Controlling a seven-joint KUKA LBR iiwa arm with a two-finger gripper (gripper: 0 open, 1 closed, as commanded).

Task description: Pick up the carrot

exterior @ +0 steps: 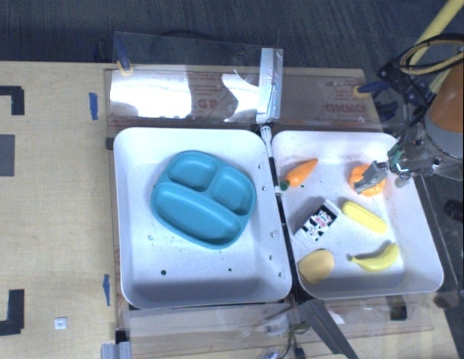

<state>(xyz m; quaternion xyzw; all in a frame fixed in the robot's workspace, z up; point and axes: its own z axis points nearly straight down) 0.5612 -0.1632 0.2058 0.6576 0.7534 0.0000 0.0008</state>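
The carrot (301, 172), orange with a green stub at its left end, lies in the right bin (411, 275) near the back left, close to the divider between the bins. My gripper (376, 175) is in the same bin's back right, right over a small orange fruit (361, 179) and about a hand's width to the right of the carrot. Nothing links the gripper to the carrot, which rests on the bin floor.
The right bin also holds a black-and-white box (319, 221), a yellow oblong fruit (364, 217), a banana (378, 258) and a tan round fruit (316, 265). A blue divided plate (204, 197) lies in the left bin (135, 275). Cables hang at the upper right.
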